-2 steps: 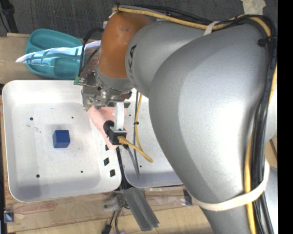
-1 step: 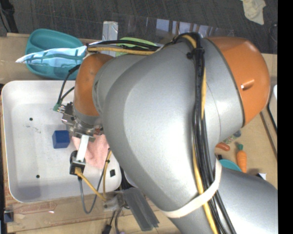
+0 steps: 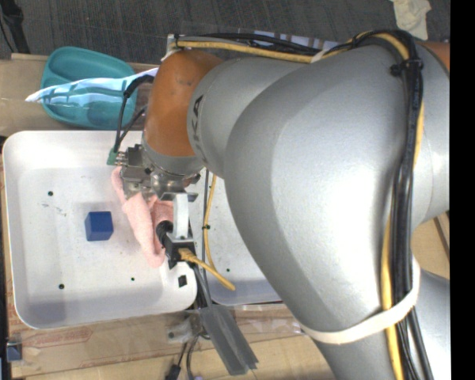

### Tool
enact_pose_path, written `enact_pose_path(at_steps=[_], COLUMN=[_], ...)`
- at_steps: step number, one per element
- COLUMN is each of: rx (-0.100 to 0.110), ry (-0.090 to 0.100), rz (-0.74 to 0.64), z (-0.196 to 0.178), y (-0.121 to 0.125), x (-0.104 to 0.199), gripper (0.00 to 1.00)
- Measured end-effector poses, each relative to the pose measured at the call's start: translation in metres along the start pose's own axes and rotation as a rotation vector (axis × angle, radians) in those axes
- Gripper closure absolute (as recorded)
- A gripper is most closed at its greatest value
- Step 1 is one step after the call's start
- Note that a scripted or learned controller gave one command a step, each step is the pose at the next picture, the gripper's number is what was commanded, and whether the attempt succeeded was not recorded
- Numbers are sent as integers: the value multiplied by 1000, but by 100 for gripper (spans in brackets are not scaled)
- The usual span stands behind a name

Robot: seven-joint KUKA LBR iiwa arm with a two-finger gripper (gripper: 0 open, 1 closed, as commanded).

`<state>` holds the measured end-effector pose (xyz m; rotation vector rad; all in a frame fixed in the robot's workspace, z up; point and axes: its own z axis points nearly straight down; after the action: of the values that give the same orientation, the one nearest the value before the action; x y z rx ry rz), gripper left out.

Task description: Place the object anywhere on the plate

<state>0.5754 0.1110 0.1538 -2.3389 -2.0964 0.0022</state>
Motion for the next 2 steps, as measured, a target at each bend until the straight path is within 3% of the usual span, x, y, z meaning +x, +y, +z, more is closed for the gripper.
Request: enact_pose_path(at_steps=[1, 2], rx=[-30, 1], ry=[15, 0], rz=[-28, -79], z=[37, -11], y=[-36, 5], x=[85, 69], gripper=[100, 100])
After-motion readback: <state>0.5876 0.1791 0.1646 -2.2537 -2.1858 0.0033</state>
